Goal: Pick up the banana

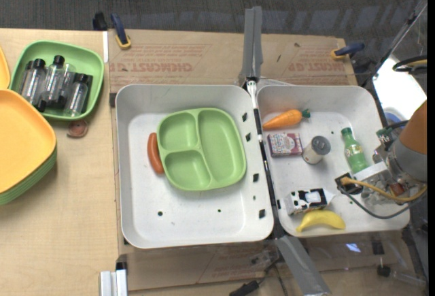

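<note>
In the camera view, the banana (321, 220) is lying untouched at the near edge of the right bin (367, 101), just below a small black-and-white toy (307, 199). The arm (412, 152) is waiting at the bin's right rim; the gripper's state I cannot tell. The whole pick is remaining.

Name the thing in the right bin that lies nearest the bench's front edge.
The banana, yellow, in the right bin's front corner. The carrot, the can and the bottle all lie farther back.
</note>
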Tool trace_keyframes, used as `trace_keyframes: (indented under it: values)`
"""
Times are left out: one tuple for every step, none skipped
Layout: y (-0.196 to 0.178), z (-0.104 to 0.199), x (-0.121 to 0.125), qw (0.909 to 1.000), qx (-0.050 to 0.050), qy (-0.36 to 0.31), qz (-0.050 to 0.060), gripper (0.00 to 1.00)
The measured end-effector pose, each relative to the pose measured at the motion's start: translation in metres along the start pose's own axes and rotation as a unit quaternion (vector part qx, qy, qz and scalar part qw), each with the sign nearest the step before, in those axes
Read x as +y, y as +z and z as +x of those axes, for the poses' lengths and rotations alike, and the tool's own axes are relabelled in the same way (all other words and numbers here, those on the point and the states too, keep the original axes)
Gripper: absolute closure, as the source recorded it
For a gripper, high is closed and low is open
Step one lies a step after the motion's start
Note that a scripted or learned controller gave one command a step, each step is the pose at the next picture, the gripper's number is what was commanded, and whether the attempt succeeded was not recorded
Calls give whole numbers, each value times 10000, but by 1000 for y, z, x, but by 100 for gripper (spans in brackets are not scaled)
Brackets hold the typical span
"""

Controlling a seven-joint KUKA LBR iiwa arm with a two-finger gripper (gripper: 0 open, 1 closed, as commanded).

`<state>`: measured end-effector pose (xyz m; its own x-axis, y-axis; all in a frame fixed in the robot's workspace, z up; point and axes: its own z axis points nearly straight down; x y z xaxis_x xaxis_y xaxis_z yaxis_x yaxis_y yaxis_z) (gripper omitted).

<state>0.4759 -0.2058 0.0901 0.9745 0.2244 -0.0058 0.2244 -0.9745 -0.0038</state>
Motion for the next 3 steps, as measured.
trace_keyframes:
  values:
    - [-1,-2,14,9999,9,-105,12,100]
    - [0,0,-2,9999,-5,118,4,100]
    - [-20,-3,16,10000,7,-1,-7,100]
